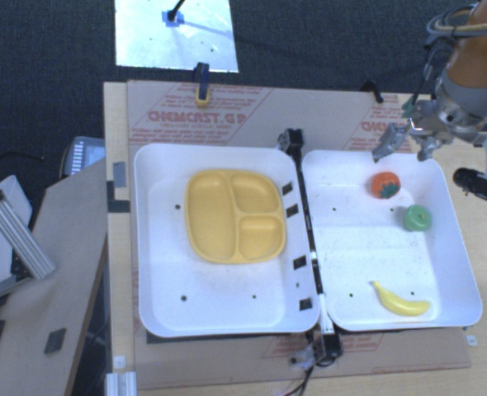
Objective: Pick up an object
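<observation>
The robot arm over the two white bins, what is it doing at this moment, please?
The arm reaches in from the right, and its gripper hangs open above the far edge of the right bin, holding nothing. Just below it lies an orange tomato-like toy, with a green apple nearby and a banana closer to the near edge. The left bin holds a yellow divided plate. Nothing has been picked up yet; the orange toy looks like the nearest candidate.

Two bins side by side on the bench [120, 221]. Left bin [157, 295]: divided plate [234, 215] near its middle. Right bin [450, 304]: tomato [385, 185] at far side, apple [417, 218] just right and nearer, banana [400, 300] at near edge. Pincer [407, 143] above far rim.
</observation>
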`<state>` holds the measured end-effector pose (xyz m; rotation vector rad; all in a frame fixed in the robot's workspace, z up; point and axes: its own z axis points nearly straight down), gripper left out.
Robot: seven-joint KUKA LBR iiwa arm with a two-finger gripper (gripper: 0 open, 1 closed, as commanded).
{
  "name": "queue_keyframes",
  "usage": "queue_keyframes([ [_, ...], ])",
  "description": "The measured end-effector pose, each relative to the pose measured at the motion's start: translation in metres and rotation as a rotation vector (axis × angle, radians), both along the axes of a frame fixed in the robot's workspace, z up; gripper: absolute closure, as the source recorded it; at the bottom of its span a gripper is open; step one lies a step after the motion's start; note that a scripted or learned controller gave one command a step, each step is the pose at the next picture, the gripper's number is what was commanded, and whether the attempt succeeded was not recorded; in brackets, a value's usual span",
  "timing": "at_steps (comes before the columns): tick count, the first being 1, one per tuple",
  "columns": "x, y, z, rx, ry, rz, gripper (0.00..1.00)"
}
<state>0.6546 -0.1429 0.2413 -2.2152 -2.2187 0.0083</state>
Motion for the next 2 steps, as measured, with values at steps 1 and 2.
queue_keyframes([
  [1,0.002,0.000,0.006,-0.001,-0.010,0.002,0.00],
  [2,-0.001,0.000,-0.036,-0.001,-0.007,0.000,0.00],
])
